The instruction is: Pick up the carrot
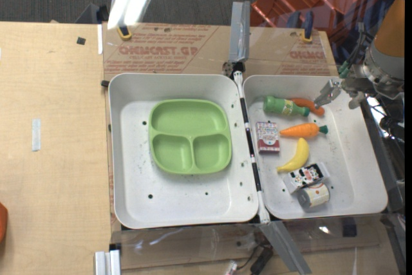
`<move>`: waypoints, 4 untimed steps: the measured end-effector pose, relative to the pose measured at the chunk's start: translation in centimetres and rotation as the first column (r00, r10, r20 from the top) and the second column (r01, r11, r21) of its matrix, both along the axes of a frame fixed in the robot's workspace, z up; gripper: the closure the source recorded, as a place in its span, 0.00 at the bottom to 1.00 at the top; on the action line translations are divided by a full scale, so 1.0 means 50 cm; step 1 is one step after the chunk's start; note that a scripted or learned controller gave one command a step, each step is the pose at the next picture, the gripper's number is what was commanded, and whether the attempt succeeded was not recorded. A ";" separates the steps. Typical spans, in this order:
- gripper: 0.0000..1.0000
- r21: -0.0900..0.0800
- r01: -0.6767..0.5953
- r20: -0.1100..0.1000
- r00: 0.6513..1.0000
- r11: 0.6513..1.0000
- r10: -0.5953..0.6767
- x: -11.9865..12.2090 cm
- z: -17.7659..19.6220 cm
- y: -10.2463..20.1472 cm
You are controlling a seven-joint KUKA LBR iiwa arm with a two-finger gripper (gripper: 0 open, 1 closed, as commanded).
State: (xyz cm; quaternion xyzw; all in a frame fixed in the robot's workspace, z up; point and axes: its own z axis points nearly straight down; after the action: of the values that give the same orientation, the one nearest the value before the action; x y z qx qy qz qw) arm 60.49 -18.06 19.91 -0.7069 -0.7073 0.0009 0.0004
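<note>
The arm's metal pincer (329, 92), whose state I cannot tell, hovers over the right white bin (370, 158), with the small orange plastic toy carrot (300, 131) lying just below-left of it, likely light, rigid, slippery, best gripped mid-body.

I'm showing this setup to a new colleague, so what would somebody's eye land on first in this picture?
Most likely the green divided plate, lying alone in the left bin. Next, the bright cluster in the right bin: the carrot near its middle, a banana just below it, and a green bottle above. The gripper hangs at that bin's upper right, apart from the carrot.
</note>
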 end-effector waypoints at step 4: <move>0.00 0.000 0.039 0.001 0.999 0.999 -0.039 0.030 -0.215 0.063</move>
State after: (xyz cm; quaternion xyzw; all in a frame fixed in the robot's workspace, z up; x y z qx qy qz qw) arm 61.99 -14.91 9.15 -0.7207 -0.6933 0.0006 0.0001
